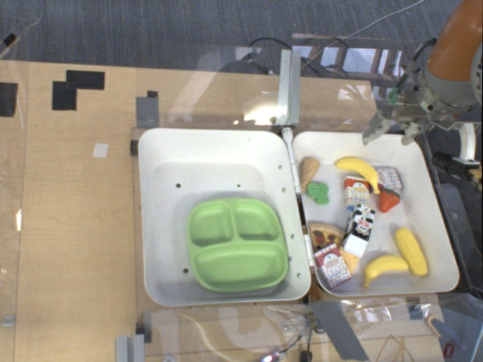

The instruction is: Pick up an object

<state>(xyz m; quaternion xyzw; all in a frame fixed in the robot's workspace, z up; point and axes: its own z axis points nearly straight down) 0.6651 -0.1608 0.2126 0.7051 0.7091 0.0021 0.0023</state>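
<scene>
My gripper hangs above the back edge of the right bin, open, with nothing between its fingers. Below it in that bin lie a yellow banana, a small packet, a red strawberry and an orange-labelled carton. Further forward sit a black-and-white milk carton, a corn cob, a second banana, a pizza slice and a red box. A green broccoli and a tan cone lie at the bin's left side.
The left bin holds a green divided plate. A metal post stands at the back between the two bins. Wooden bench surface stretches to the left.
</scene>
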